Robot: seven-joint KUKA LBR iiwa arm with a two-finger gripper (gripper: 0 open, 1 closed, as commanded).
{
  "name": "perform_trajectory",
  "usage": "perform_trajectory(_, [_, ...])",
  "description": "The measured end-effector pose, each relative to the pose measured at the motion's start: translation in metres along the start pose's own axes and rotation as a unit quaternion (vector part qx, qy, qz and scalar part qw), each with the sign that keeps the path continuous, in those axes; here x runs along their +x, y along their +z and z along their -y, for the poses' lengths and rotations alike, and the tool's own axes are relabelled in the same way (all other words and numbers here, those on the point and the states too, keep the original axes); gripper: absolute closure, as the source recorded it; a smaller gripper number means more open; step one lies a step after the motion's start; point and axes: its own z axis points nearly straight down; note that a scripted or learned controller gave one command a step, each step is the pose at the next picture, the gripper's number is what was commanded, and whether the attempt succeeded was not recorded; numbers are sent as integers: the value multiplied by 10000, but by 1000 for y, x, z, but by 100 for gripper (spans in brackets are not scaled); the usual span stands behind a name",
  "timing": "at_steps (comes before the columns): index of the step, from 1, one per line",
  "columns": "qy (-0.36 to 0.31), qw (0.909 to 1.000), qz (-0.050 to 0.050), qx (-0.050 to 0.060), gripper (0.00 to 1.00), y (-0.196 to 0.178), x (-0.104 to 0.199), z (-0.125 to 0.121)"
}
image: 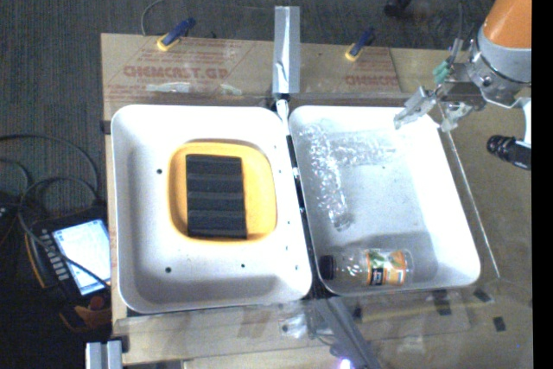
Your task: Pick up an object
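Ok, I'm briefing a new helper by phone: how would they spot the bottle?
Look at the right white bin, the one nearest the arm. Along its front wall lies a clear plastic bottle on its side, with a dark cap and an orange label; the crinkled clear wrap above it has neither.

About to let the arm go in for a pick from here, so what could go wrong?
The gripper hangs over the right bin's far rim; a straight descent could hit that wall. The clear bottle lies on its side against the near wall, so it may roll or leave little finger room. The yellow tray with the black block sits in the left bin, a longer reach.
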Motion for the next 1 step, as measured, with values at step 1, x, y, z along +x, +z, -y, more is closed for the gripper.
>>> perform_trajectory(1, [-619,9981,-4,6,0,167,76,15])
